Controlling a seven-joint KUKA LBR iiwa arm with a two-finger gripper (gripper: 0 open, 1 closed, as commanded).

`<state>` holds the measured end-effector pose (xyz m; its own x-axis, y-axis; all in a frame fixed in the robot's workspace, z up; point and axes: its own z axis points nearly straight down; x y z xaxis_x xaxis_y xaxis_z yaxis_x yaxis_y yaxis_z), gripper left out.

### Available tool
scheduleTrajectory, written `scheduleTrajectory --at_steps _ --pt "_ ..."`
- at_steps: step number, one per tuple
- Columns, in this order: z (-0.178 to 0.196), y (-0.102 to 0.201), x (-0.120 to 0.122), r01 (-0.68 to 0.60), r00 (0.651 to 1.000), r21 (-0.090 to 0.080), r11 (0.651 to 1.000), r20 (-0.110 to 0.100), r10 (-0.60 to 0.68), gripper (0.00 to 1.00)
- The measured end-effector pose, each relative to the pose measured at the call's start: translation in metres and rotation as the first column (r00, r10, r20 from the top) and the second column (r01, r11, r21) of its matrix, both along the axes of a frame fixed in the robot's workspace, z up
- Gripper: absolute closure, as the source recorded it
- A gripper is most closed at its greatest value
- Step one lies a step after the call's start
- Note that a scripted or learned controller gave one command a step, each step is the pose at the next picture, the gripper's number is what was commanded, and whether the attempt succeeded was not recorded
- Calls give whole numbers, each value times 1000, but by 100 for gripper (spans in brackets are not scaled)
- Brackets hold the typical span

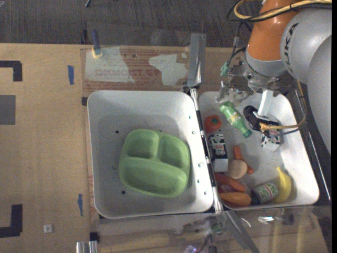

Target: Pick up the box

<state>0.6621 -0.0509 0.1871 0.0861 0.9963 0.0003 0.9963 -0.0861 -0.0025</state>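
hand (230, 95): tucked under the wrist, can't tell its state
box (216, 145): small printed carton, right bin (303, 157), by the divider
tray (154, 162): green moulded plastic, left bin (100, 141)

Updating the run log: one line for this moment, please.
gripper over right bin | green bottle beneath | box untouched
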Motion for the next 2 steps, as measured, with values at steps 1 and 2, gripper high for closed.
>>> scheduleTrajectory --at_steps 1,2 --pt "-2 77 5 -251 968 0 968 3 251 100" --pt "198 82 5 -268 963 -2 963 6 268 100"
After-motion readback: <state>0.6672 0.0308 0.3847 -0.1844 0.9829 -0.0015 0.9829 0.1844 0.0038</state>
